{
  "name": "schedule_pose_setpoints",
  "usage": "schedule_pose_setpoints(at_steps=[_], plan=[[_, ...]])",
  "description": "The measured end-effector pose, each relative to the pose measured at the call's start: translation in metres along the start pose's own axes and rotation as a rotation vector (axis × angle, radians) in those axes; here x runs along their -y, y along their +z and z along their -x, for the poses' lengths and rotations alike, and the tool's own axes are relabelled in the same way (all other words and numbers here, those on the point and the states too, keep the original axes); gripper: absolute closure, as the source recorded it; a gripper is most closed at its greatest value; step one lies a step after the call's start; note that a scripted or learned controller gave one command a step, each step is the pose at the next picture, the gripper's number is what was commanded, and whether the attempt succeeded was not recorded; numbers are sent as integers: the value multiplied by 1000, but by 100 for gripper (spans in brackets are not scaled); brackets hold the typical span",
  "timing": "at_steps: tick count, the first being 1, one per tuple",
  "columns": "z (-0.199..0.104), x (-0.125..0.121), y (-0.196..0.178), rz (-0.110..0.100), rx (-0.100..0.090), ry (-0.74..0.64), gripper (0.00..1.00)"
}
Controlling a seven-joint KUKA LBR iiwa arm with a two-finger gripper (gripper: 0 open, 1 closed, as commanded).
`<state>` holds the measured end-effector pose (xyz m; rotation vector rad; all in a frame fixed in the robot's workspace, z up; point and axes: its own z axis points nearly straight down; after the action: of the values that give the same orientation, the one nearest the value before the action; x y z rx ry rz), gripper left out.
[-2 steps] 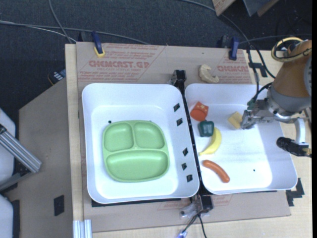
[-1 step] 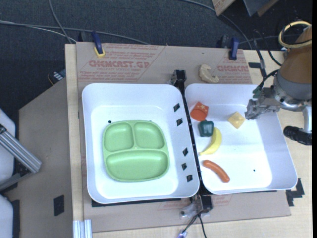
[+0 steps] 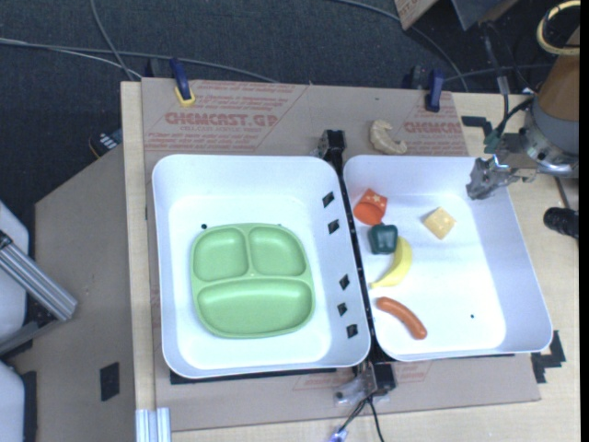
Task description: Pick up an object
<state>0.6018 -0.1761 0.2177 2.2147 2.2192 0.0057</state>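
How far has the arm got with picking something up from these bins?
Hardly started, it seems. Nothing looks done: the banana, sausage, cheese cube, green pepper and orange piece all lie in the right bin. In hand: the gripper sits at that bin's far right corner, apart from every item. Left: reach one, grasp it, lift it.
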Motion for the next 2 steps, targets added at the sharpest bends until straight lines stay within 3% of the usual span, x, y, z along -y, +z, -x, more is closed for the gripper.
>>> schedule_pose_setpoints(at_steps=[1, 2], plan=[[0, -1, -7, -4, -1, 1, 100], [-52, -11, -18, -3, -3, -5, 100]])
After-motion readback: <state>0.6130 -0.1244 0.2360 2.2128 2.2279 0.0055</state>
